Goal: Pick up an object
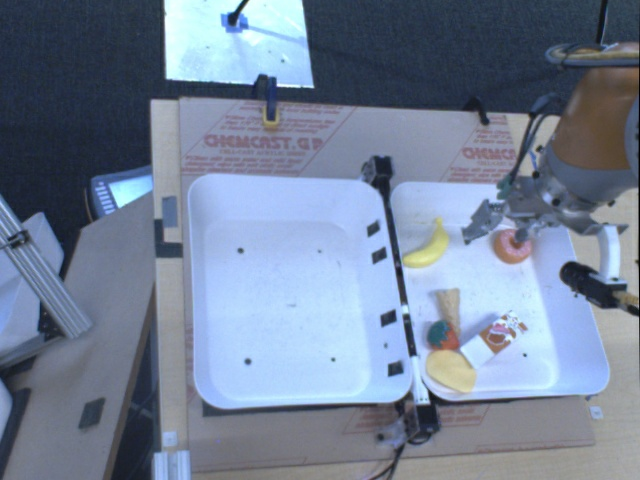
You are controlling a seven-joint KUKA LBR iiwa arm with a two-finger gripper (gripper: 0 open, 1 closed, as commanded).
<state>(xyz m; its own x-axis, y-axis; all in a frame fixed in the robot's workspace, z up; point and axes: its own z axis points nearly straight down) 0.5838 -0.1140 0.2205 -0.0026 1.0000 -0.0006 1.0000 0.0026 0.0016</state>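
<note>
My gripper [503,230] hangs over the back of the right bin [575,368], its two fingers spread open and nothing between them. A pink and orange doughnut [514,249] lies just below and slightly right of the fingertips, partly covered by one finger. A yellow banana [428,248] rests to the left, near the wall between the bins. Toward the front lie an ice-cream cone [447,313] with a green and red ball, a red and white packet [498,336] and a flat yellow piece [451,371].
The left bin [290,288] stands beside the right one, with black clips [380,258] along the shared wall. The arm's grey and orange wrist [595,128] looms over the right bin's back right corner. A black knob [590,283] sticks out at the right edge.
</note>
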